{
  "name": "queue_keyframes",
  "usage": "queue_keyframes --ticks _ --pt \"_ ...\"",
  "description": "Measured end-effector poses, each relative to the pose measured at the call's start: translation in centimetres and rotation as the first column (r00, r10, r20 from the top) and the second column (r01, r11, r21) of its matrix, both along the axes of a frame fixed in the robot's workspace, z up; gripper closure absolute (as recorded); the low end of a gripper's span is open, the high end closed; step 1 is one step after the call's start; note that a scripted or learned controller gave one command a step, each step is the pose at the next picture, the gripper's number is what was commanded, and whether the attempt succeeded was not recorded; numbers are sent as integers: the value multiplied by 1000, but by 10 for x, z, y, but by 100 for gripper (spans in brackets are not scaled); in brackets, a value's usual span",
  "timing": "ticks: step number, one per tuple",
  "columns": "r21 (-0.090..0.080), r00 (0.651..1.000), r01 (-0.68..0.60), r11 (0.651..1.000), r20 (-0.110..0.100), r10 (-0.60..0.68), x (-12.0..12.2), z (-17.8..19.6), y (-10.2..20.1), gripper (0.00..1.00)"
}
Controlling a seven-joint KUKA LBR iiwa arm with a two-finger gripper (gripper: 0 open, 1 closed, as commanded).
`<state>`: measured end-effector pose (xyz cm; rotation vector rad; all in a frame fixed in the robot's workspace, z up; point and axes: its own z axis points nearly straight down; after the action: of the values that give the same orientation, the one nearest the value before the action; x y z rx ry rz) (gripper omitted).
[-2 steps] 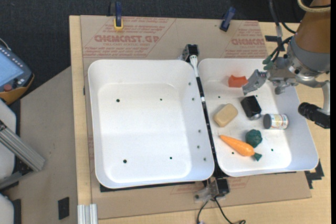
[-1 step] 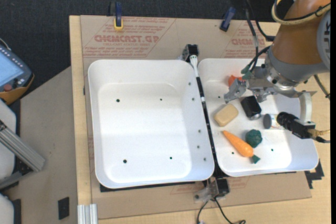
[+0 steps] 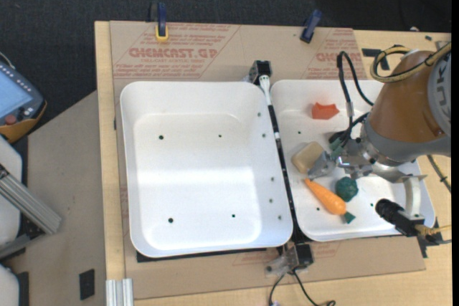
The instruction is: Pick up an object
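In the right bin (image 3: 373,224) lie a red-orange block (image 3: 324,110) near the far wall, a tan block (image 3: 306,155) by the left wall, an orange carrot (image 3: 325,197) with a green tip, and a teal ball (image 3: 347,187). My gripper (image 3: 333,160) is low in this bin, just right of the tan block and above the carrot and ball. The arm's orange wrist hides much of the gripper, and nothing can be seen held in it.
The left bin (image 3: 143,104) stands beside the right one, their rims meeting along a black divider (image 3: 276,140). Both sit on a cardboard sheet (image 3: 215,43) clamped at its far edge. The arm covers the right bin's right side.
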<state>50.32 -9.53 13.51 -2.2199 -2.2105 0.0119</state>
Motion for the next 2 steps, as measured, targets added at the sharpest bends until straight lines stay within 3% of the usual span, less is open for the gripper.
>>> queue_keyframes --ticks 1,2 --pt "-1 1000 -7 1000 17 7 21 52 22 0" --pt "1 1000 -6 1000 9 6 0 49 47 0"
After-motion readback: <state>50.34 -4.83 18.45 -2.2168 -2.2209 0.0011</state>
